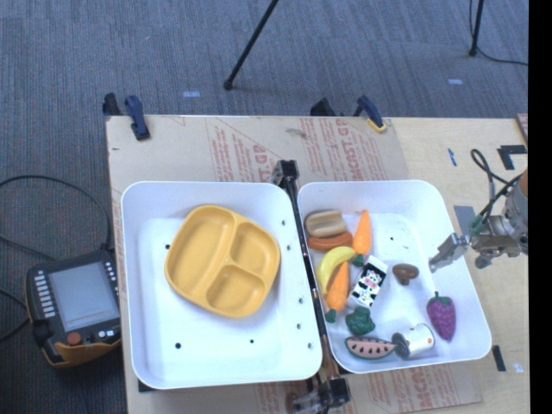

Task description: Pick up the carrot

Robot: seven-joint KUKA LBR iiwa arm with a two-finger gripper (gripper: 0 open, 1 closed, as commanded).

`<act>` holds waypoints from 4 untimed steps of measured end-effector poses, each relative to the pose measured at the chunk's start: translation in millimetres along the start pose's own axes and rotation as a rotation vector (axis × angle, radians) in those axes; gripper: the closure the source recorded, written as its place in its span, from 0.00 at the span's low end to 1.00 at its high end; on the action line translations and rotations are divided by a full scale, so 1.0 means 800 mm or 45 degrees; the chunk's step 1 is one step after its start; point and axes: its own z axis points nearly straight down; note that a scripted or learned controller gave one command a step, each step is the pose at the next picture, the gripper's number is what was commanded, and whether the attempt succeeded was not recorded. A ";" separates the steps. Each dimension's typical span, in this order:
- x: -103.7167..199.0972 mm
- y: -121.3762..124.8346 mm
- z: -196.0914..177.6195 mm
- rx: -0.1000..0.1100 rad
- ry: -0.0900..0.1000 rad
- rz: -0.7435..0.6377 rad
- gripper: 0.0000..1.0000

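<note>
With our two-finger gripper (455, 250) spread open and empty at the right bin's edge, we should travel left to the small orange plastic carrot (338, 285) lying between the yellow banana (331, 262) and the cow-print carton (369, 283), then close across its narrow body.

1. We see a small brown toy mushroom (404, 272) nearest the gripper (450, 253), just to its left in the view.
2. We find a purple plastic grape bunch (442, 315) below the gripper, nearer the camera.
3. A small silver can (417, 340) and a red watermelon slice (368, 347) lie lower and to its left.
4. A cow-patterned black-and-white carton (369, 283) and a yellow toy banana (332, 261) sit farther left.
5. A yellow divided plastic plate (222, 260) lies well apart from it, in the shallow white left bin (155, 352).
</note>
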 end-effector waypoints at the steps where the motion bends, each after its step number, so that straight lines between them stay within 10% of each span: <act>1: 0.038 0.091 -0.012 -0.006 -0.003 -0.045 0.00; 2: 0.105 0.149 0.151 -0.019 -0.009 -0.148 0.00; 3: 0.107 0.151 0.136 -0.020 -0.003 -0.150 1.00; 4: 0.175 0.168 0.009 -0.016 -0.003 0.127 1.00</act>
